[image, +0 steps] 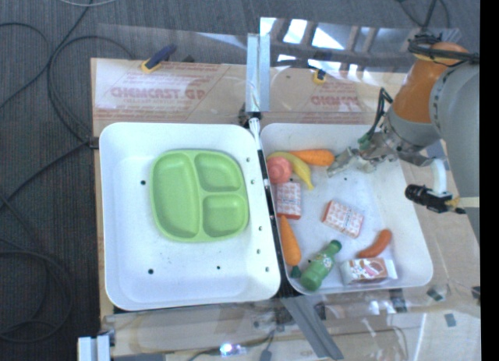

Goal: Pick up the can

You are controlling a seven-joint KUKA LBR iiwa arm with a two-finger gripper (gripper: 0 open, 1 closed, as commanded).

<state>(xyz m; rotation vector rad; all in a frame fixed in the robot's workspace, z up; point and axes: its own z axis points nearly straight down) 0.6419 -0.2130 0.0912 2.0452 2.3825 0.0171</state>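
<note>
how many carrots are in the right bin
2: one carrot at the back beside the banana, another carrot along the left wall. Nothing seems hidden.

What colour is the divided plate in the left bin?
Light green; the divided plate shows clearly in the camera view.

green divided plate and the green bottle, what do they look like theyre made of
Green divided plate: looks like moulded plastic, one even lime colour with a soft matte sheen and rounded compartment walls. Green bottle: probably plastic or a toy replica, glossy dark green with a lighter label band; too small to tell from glass. Both sit in white bins that look like smooth, thin-walled plastic.
</note>
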